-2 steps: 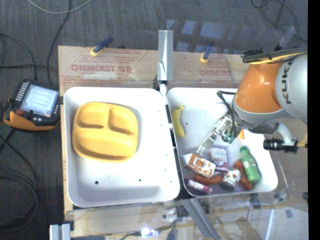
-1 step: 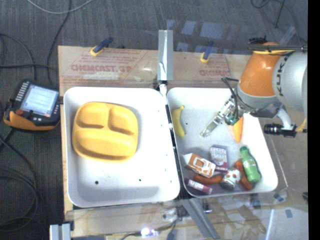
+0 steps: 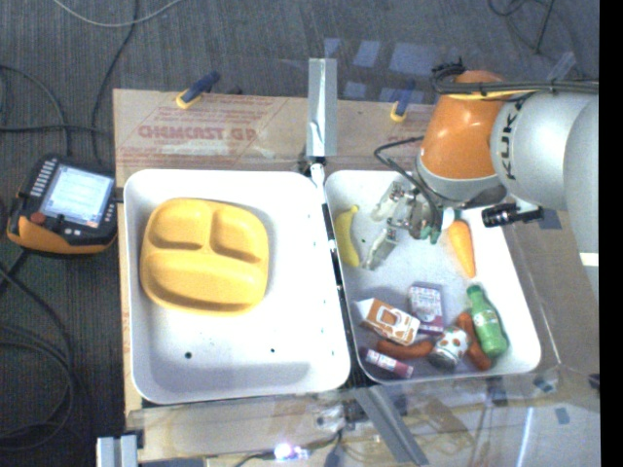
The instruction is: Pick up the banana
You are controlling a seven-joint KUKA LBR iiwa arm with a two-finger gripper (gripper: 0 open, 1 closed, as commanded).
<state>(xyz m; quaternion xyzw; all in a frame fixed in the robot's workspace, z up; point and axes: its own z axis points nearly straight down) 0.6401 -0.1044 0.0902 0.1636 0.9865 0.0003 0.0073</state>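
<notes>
Banana lies lengthwise against left wall of right bin, clear of other items, so open to a grasp from its right. Gripper just beside it, fingers spread, pinching nothing. Carrot farther right; yellow tray in left bin.

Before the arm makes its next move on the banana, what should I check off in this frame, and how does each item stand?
1. Banana in view: ok, it lies along the left wall of the right bin.
2. Banana free of neighbours: ok, the carrot and the green bottle lie apart from it.
3. Gripper near the banana: ok, just to its right, over the same bin.
4. Banana between the fingers: not ok, it lies beside them.
5. Finger opening: cannot tell.
6. Yellow tray out of the way: ok, it sits in the left bin.
</notes>
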